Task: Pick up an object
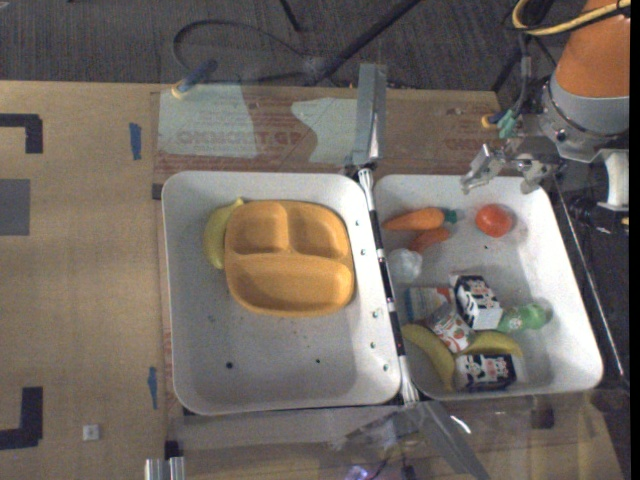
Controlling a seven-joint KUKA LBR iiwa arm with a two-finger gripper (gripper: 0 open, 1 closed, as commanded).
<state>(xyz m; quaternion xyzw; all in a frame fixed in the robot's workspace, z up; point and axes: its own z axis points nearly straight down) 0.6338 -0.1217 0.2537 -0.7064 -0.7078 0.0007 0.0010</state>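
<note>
Camera view: my gripper (508,166) hangs over the right bin's (575,298) far rim, fingers spread, holding nothing.

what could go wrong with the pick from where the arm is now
The gripper sits over the far rim of the right white bin, so a straight descent might strike the rim. The round red tomato-like ball nearby may roll away when touched. The small milk cartons, yellow banana and green bottle lie crowded together, so a grasp there could catch two things or slip.
</note>
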